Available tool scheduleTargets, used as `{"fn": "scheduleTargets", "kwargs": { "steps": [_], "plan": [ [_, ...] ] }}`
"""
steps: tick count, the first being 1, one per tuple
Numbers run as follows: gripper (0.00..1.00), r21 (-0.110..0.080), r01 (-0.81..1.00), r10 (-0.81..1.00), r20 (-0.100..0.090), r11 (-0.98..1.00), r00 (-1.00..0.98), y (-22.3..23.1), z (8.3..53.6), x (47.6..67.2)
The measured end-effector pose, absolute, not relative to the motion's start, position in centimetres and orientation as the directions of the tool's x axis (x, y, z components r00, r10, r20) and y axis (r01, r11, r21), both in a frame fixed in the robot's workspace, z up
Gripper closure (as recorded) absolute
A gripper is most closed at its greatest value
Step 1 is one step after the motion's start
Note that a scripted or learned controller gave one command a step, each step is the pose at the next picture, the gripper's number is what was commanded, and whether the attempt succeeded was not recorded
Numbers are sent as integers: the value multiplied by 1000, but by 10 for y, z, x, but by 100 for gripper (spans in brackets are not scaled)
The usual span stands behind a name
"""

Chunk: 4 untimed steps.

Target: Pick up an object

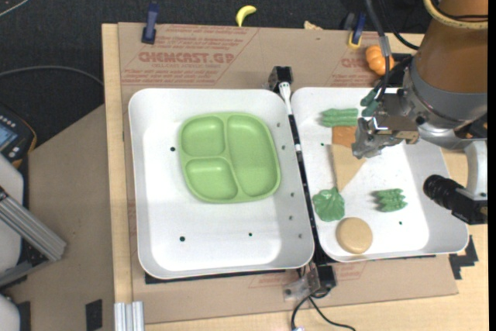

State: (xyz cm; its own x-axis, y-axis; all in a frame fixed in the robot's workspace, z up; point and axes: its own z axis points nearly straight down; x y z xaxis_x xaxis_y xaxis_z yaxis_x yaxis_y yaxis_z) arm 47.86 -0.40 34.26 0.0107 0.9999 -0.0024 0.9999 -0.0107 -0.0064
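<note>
Claw [370,145] hung low over the right bin [434,244], above the tan wedge [343,157]; couldn't tell its finger state. Wedge lay directly beneath and slightly left, long axis running toward the bin's near edge. Nothing visibly held.

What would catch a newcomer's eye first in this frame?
Probably the pale green divided plate, lying alone in the middle of the left bin. Next comes the big grey and orange arm reaching in from the right, its gripper low over the far part of the right bin, above an orange-brown flat piece. Small green toys and a tan round piece are scattered around it.
</note>
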Motion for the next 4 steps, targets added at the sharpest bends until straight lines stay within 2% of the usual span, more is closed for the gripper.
{"fn": "scheduleTargets", "kwargs": {
  "steps": [1, 2, 3, 4],
  "plan": [
    [100, -9, 1000, 1000, 0, 4, -4, 42, 245, 536],
    [100, 10, 1000, 1000, 4, 7, -7, 76, 361, 478],
    [100, -6, 1000, 1000, -3, -14, 14, -46, 308, 478],
    [100, -14, 1000, 1000, 3, 8, -8, 57, 177, 477]
  ]
}}
